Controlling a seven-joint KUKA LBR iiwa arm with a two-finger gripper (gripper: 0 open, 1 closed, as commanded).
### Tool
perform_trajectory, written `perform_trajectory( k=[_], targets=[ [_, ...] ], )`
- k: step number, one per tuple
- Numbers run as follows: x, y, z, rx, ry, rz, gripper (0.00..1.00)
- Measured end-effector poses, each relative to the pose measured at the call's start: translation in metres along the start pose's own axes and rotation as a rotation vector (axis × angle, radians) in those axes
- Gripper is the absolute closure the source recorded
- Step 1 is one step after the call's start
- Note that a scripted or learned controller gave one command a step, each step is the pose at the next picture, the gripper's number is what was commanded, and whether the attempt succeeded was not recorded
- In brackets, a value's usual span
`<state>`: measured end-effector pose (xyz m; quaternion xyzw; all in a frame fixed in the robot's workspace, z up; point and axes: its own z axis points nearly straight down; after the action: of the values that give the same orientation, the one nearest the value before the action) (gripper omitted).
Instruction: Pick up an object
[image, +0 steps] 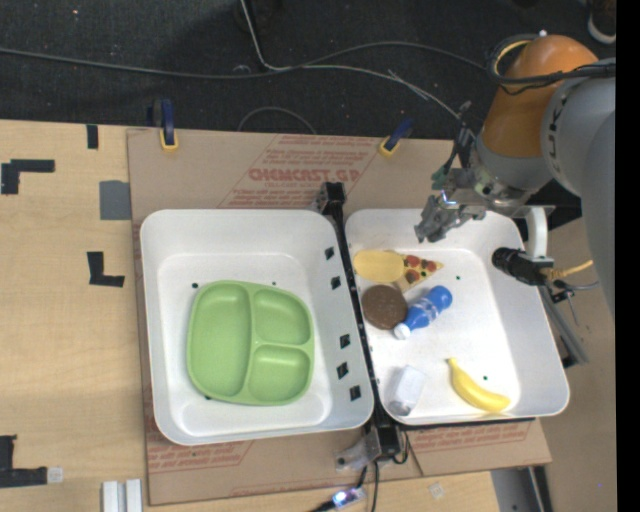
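Observation:
The right bin (520, 330) holds a pizza slice (395, 266), a brown round cookie (382, 306), a small blue bottle with a white cap (424, 310), a clear plastic cup lying on its side (405, 388) and a yellow banana (476, 388). My gripper (434, 226) hangs over the bin's far edge, above and to the right of the pizza slice, apart from every object. Nothing shows between its fingers.
The left bin (160, 250) holds a green divided plate (250, 341). A black divider (345, 290) runs between the two bins. Cables lie on the dark floor behind the bench, and two clamps (165, 125) pin the cardboard sheet.

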<state>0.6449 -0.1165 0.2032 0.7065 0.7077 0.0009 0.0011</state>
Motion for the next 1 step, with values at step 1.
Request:
perform_trajectory(
  k=[1],
  targets=[
    [0.0566,0.0001,-0.0099,0.003,0.002,-0.005,1.00]
  ],
)
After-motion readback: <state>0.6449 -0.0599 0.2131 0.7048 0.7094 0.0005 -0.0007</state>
